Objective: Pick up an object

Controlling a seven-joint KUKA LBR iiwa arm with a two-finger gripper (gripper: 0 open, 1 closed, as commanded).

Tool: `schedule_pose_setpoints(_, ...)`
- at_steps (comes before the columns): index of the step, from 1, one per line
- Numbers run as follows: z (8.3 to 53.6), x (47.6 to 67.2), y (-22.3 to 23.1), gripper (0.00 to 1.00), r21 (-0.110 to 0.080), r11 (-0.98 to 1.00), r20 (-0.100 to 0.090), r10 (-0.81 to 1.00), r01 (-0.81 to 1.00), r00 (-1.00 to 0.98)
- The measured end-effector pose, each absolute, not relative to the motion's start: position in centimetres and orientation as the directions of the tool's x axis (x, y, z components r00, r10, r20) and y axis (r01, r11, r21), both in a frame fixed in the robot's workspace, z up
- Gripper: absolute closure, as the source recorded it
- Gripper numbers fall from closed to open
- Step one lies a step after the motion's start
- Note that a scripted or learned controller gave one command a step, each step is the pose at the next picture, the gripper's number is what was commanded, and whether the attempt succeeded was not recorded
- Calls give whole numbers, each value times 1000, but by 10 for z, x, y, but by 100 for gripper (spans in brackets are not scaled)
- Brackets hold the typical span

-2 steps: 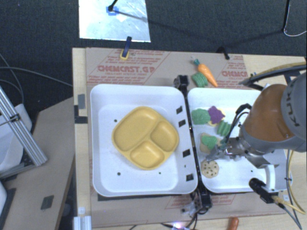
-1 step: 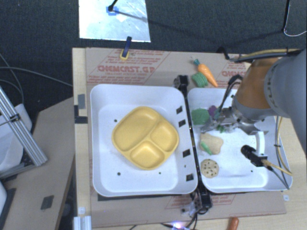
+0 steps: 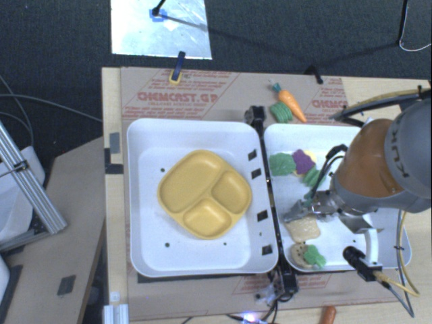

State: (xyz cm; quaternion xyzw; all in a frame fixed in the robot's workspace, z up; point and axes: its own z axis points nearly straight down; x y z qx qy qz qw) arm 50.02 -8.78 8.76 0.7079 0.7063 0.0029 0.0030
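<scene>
Fingers of the gripper (image 3: 295,214) hang low in the right bin (image 3: 351,135); whether they are spread or closed I cannot tell, and nothing shows between them. Largest, the yellow divided plate (image 3: 206,193) lies in the left bin (image 3: 145,181). Smaller toys cluster beneath the gripper: a beige piece (image 3: 304,229) just below it, green and purple pieces (image 3: 295,163) behind. Crowding could make a grasp slip or catch two.

End effector (image 3: 302,211) positioned low in right bin (image 3: 337,135), just above beige item (image 3: 304,229); yellow divided tray (image 3: 204,193) in left bin (image 3: 145,201)
</scene>
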Motion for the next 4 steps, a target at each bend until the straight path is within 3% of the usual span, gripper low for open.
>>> schedule_pose_setpoints(1, 87, 490, -105, 0, 10, 1, 2, 1000, 1000, -1)
schedule_pose_setpoints(2, 247, 490, -118, 0, 20, 4, -5, 1000, 1000, -4)
schedule_pose_setpoints(3, 299, 492, -101, 0, 8, 6, -1, 1000, 1000, -6)
schedule_pose_setpoints(4, 214, 484, -213, 0, -5, -10, -4, 1000, 1000, 10)
